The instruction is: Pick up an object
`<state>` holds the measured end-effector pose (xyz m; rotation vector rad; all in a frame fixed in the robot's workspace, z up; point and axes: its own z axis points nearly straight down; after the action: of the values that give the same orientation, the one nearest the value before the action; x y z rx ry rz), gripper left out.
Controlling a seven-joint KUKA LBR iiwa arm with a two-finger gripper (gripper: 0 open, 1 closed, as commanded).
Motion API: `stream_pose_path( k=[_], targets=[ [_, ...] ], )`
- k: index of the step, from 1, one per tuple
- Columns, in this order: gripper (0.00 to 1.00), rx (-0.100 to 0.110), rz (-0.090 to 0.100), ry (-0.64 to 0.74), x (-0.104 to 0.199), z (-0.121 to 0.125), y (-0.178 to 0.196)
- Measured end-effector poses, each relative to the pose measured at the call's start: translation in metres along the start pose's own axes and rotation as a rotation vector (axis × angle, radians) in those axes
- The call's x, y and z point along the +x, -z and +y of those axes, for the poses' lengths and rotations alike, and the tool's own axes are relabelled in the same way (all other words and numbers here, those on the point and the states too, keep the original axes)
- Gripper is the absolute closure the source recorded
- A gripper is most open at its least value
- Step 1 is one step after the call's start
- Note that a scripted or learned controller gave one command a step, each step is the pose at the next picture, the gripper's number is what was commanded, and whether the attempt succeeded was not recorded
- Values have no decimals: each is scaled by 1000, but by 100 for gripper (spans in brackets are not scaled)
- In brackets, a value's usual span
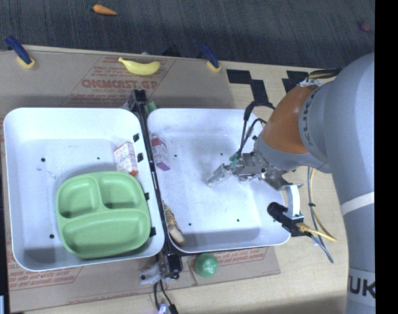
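Note:
My gripper [217,174] hangs over the middle of the right bin [205,237], pointing left, with bare white floor beneath it. The orange band of the arm [287,126] is just to its right. A small red and white packet [158,151] lies against the right bin's left wall, well to the left of the gripper. A tan, elongated object [172,227] rests in that bin's front left corner. In the left bin [22,175] lie a green divided plate [104,213] and a red and white packet [126,157] just behind the plate.
A green ball [206,264] sits on the cardboard in front of the right bin. A yellow banana [140,65] lies behind the bins, and an orange piece [105,9] lies on the dark floor. Blue clamps [19,51] hold the cardboard's back edge.

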<state>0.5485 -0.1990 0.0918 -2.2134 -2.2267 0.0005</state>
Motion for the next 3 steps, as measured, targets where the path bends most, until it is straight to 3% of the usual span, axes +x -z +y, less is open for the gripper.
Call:
stream_pose_path(
  k=[1, 2, 3],
  targets=[
    [100, 1, 1, 3, 0, 0, 10],
    [100, -1, 1, 0, 49, 76, 0],
    [100, -5, -3, -1, 19, 20, 130]
  ],
)
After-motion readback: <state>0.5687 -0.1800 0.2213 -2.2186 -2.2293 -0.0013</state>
